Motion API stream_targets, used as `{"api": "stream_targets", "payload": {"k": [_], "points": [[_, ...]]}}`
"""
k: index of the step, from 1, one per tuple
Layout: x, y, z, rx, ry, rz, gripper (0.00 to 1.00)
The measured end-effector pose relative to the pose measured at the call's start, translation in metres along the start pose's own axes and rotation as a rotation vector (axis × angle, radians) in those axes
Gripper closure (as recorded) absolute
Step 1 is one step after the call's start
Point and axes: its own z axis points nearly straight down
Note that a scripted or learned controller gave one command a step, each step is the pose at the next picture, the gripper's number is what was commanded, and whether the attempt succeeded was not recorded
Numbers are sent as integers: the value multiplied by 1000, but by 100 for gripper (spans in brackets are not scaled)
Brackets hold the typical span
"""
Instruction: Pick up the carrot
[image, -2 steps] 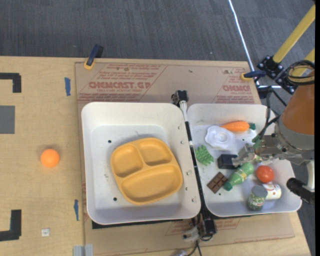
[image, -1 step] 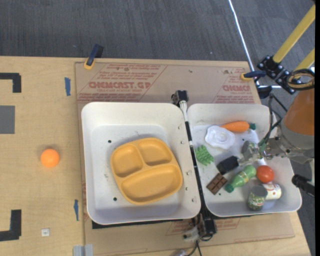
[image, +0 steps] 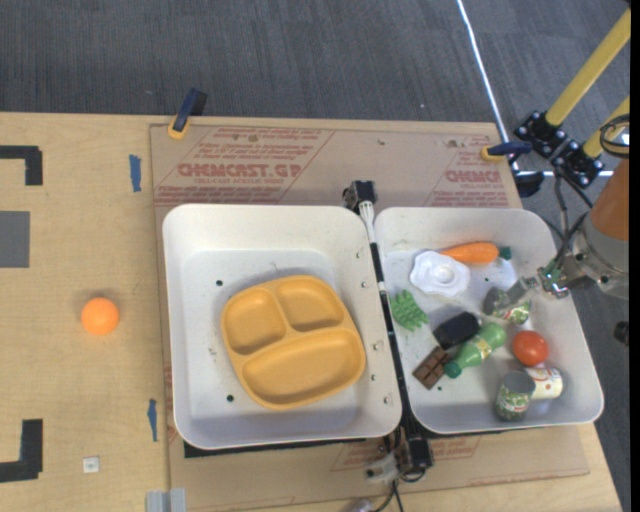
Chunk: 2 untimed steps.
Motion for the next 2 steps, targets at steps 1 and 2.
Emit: {"api": "stream_targets", "payload": {"k": [1,2], "points": [[-13,39,-16,-3,-8,-187,0],[-28,101,-8,1,-3,-295,0]]}}
